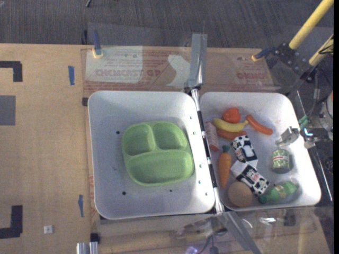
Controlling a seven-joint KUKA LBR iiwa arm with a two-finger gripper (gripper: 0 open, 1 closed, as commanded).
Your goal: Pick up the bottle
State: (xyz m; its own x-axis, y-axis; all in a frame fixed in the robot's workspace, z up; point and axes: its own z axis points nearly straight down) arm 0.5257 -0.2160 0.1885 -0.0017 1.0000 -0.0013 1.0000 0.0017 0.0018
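Bottle waits in the crowded right bin, not yet grasped.

Nearest, the green bottle (pixel 279 192) lies on its side in the right bin's (pixel 313 190) near corner, touching a cow-print carton (pixel 250 177) beside a brown egg (pixel 240 193): a tight pocket. Further off, the gripper (pixel 290 135) hovers over the bin's right edge; whether its jaws are wide or narrow I cannot tell. In the left bin (pixel 103 110) rests a green divided plate (pixel 157 153).

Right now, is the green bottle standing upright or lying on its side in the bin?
On its side. The green bottle lies flat in the right bin's near corner, long axis along the floor, beside the cow-print carton.
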